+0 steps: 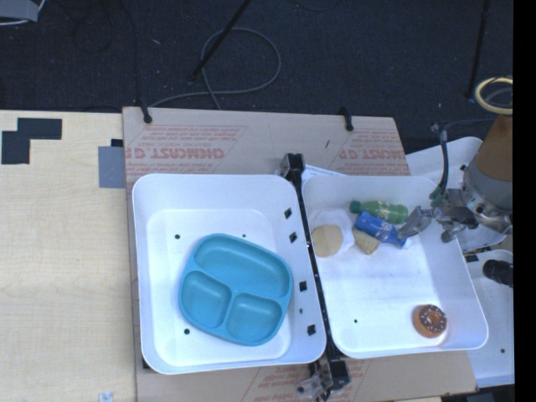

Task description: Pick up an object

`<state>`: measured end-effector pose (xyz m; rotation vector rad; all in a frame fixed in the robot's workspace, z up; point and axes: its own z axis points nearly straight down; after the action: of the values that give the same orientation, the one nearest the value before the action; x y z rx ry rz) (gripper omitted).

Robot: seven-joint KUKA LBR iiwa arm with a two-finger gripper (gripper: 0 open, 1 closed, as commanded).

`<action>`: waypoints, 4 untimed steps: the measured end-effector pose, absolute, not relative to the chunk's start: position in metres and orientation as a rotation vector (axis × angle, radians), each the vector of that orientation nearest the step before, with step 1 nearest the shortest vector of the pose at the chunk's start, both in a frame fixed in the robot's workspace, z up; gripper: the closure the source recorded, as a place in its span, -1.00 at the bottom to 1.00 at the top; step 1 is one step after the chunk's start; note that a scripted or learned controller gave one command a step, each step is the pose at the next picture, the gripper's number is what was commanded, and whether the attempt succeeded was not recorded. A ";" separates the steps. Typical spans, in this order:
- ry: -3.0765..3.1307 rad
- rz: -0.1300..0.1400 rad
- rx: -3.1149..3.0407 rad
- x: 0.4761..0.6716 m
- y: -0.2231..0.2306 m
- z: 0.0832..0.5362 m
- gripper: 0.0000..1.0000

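Arm (494,170) enters from 3 o'clock, orange band visible above the wrist, wrist sitting over the R edge of the right bin (469,308). Gripper (416,221) points toward 9 o'clock, low over the bin's upper half. Fingers (418,217) look spread a bit, tips right at the blue packet (375,226), at its 3 o'clock end. Can't confirm the packet is actually between the fingers; reads as touching or just beside, not a grasp.

Right bin contents:
- blue packet, tilted, roughly centre-top of bin
- green bottle (378,209) lying on its side, just at the packet's 12 o'clock, touching or nearly so
- small tan piece (366,242) at the packet's 6 o'clock, tucked against it
- pale round cookie-like item (327,240) at 9 o'clock of that cluster, near the bin's L wall
- donut (430,320), brown w/ sprinkles, alone at the bin's 5 o'clock corner, well apart from the rest

Left bin (159,199): blue divided tray (236,289), three compartments, rotated a bit, sits toward the bin's 5 o'clock side.

Both bins sit side by side on a cardboard sheet (251,145) w/ red print, black clips along the seam between them. Wood bench top (59,258) at 9 o'clock. Dark floor w/ loose cables (251,53) at 12 o'clock.
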<state>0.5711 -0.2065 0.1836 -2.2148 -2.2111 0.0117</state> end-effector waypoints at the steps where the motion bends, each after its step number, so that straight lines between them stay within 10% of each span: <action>1: -2.221 0.001 -2.221 0.574 -0.207 0.191 -1.00; 3: -2.216 0.005 -2.217 0.569 -0.202 0.093 -1.00; 4: -2.217 0.003 -2.221 0.570 -0.203 0.106 1.00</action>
<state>0.5701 -0.2029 0.1063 -2.2212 -2.2170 0.0026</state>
